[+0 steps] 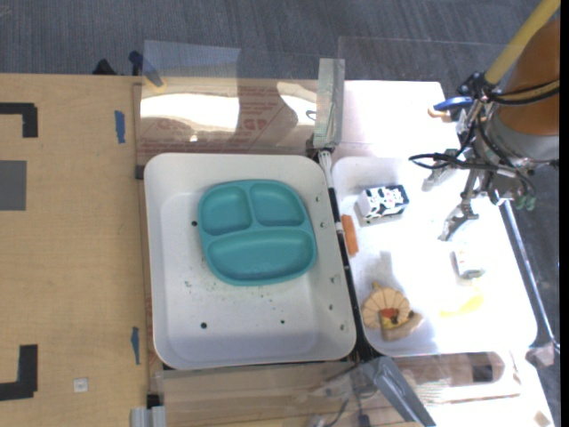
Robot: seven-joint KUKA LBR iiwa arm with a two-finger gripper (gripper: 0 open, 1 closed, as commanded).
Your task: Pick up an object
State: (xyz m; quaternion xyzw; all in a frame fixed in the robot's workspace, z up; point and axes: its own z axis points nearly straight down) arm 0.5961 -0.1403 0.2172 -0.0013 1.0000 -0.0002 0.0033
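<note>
We see the end effector (460, 213) hanging over the right bin (418, 274), near that bin's far right part, with the grey arm and its orange band above it at the picture's upper right. Its two thin fingers (452, 225) point down and to the left; they look slightly apart, and nothing sits between them.

Several things lie in the right bin. To the left of the end effector, a little apart from it, lies a small black-and-white box (382, 203). Further left, against the edge where the two bins meet, lies a short orange stick (349, 236). Just below the end effector, near the bin's right wall, we see a small white piece (468, 263), and below that a pale yellow piece (462, 306). Down and to the left, well apart from the end effector, rests a tan toy with red marks (389, 311) near the bin's near edge.

Far to the left, the left bin (173, 265) holds a teal plate (257, 230) with three compartments, lying flat near the bin's middle.

Both bins stand on the bench (62, 238), whose bare brown surface stretches away to the left.
</note>
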